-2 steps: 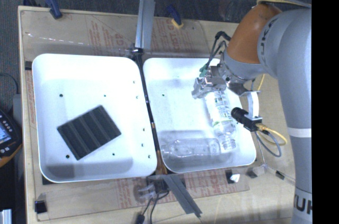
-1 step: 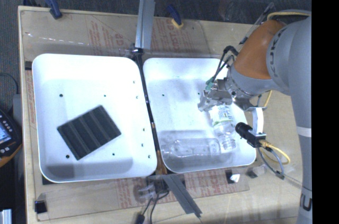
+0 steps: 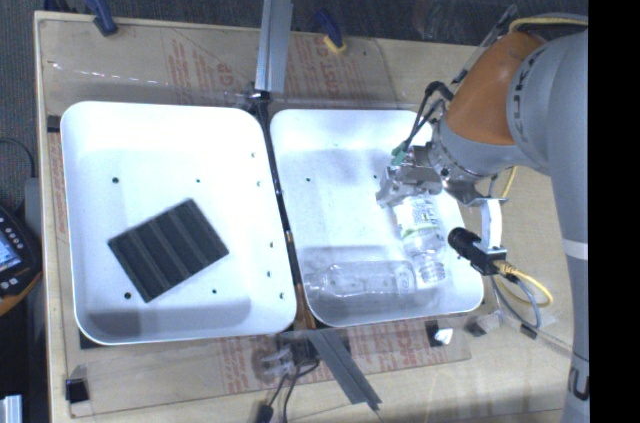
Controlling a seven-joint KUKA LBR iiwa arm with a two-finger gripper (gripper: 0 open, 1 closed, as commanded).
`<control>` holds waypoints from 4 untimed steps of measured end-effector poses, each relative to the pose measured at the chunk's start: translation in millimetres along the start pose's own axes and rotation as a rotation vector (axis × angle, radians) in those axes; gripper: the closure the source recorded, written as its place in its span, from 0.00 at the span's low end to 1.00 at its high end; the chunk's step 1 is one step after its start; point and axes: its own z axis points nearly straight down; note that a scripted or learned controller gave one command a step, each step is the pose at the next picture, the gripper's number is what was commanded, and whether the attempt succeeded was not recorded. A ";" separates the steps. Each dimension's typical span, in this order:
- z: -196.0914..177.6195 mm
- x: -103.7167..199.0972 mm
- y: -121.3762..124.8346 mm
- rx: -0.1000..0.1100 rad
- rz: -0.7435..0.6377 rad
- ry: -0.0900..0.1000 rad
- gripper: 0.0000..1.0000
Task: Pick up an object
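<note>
Two clear bottles lie in the right bin — the gripper sits over the labelled bottle; its grip state I cannot tell.

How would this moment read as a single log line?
gripper: over right bin, at bottle | second bottle: lying near front wall | left bin: dark ridged block

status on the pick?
Gripper low in right white bin, over upright-labelled clear plastic bottle. Second clear bottle adjacent. Dark ribbed panel in left bin.
</note>
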 end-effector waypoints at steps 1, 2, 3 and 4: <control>0.0 0.0 0.0 0.000 0.000 0.000 0.00; -74.8 -1.5 -36.6 -0.006 0.001 -0.001 0.00; -35.9 5.5 -10.3 0.000 -0.070 0.001 0.00; -34.5 -6.9 -23.2 0.001 0.129 0.001 0.00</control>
